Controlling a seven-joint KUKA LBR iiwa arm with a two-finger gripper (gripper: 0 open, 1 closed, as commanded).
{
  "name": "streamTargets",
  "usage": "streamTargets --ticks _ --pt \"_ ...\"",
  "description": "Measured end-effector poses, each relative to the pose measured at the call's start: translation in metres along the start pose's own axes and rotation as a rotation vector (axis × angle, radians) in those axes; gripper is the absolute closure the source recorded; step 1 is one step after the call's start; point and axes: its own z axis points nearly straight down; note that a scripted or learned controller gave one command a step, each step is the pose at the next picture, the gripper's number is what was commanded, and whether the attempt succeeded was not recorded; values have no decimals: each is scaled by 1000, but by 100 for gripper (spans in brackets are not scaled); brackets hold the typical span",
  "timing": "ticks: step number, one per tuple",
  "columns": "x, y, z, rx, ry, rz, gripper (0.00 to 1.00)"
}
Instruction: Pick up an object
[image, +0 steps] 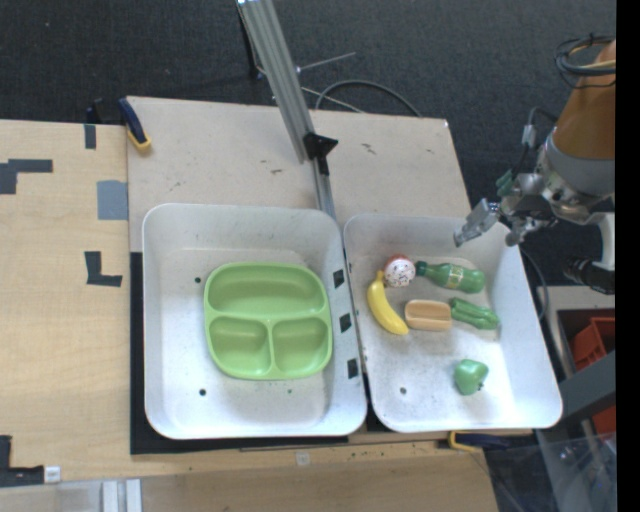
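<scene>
Right bin (520, 330): banana (386, 308), white-and-red ball (399, 271), green bottle (452, 275), tan piece (428, 316), green pepper (469, 376). Left bin (165, 300): green divided plate (267, 320). Tool (490, 225) above right bin's far edge, fingers apart, nothing gripped.

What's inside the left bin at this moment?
The left bin holds a green divided plate with three compartments, nothing in them. Whatever bin floor lies beneath the plate is covered.

Arm (590, 110) cut off at right edge, claw (492, 222) fingers too small to tell, metal pole (268, 50) cropped at top
</scene>
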Motion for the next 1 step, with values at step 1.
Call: streamTargets --ticks 1 --pt "0 0 0 0 0 0 0"
